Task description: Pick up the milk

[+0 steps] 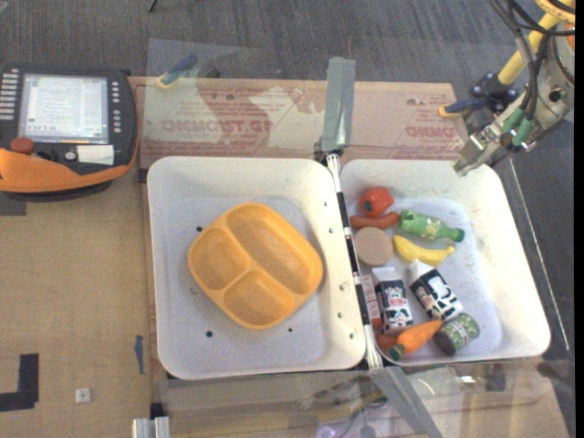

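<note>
Two small black-and-white cartons lie in the right bin [520, 272]. One milk carton [394, 303] is near the divider and a second, tilted carton [436, 295] lies just right of it. My gripper [476, 151] hangs above the right bin's far right corner, well away from both cartons and up-right of them. Nothing shows in its grasp.
Around the cartons lie a red tomato [376, 199], a green bottle [429, 227], a banana [422, 250], a brown disc [372, 245], a carrot [417, 337] and a green can [457, 332]. The left bin [173, 245] holds an orange divided plate [255, 264]. A teach pendant [64, 126] lies far left.
</note>
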Controlling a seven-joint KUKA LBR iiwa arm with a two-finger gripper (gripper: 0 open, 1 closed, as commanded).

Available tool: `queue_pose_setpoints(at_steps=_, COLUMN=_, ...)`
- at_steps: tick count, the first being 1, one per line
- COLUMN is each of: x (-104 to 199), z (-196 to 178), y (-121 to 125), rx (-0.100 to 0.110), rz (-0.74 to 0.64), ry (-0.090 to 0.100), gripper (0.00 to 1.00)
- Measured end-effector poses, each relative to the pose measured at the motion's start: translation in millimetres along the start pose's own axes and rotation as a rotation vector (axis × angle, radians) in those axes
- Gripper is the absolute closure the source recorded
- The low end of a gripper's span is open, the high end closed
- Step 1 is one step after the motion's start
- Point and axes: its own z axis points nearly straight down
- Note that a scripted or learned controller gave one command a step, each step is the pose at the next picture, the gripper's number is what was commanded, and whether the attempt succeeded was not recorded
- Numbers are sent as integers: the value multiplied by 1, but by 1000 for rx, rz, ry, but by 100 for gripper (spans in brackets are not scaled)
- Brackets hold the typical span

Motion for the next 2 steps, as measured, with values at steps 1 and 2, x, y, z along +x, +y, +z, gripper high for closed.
queue_pose_setpoints(at_steps=1, x=0, z=-11, y=2, rx=-5, rz=-4, ry=-4, gripper=100)
queue_pose_setpoints(at_steps=2, x=7, z=44, y=-19, rx=53, rz=196, ry=32, gripper=100)
